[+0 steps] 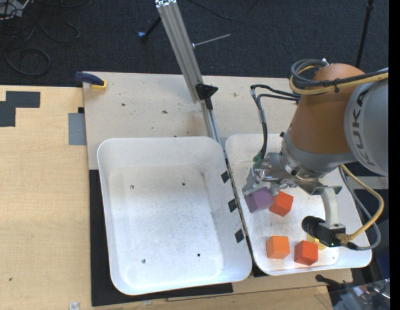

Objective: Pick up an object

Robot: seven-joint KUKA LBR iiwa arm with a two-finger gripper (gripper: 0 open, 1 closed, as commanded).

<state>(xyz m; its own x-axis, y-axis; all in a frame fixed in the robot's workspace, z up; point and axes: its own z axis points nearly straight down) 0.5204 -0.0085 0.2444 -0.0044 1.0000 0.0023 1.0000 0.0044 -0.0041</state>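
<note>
Several blocks lie in the right white bin (358,257). A purple block (258,201) sits near the bin's left wall, and an orange-red block (282,204) touches its right side. An orange block (277,247) and a red block (306,252) lie closer to the front rim. My gripper (263,176) hangs low over the bin, directly above the purple block and very close to it. The orange wrist band and grey arm (322,121) hide the back part of the bin.
The left white bin (115,173) is beside the right one, with black clips along the shared wall. A slanted aluminium bar (183,50) rises from behind the bins. A black cable end (319,228) hangs over the right bin. A blue clamp (91,79) lies at the bench's back left.
</note>
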